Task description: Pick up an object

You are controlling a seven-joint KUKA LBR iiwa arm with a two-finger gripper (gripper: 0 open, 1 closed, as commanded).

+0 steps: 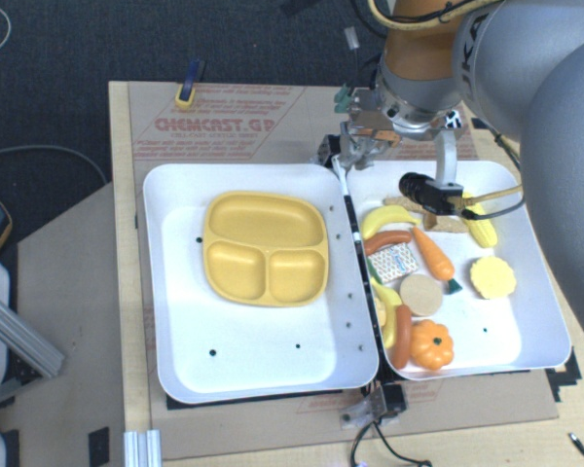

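The worktop (127,261) carries two shallow white bins side by side. The left bin (175,339) holds one thing: a yellow divided plate (266,247), lying flat with its three compartments bare, so nothing there suits a small two-finger grasp. The right bin (535,309) holds the candidate objects, bunched against its inner wall: a banana (384,219), a sausage (387,239), a carrot (432,253), a patterned packet (393,261), a tan disc (421,295), a yellow disc (492,277) lying apart, and a small orange pumpkin (429,345) near the front. The hand (362,144) hangs over the rear end of the divider between the bins, clamped on nothing visible; whether it stands apart or together cannot be told. Judged from this, no pick is yet made.
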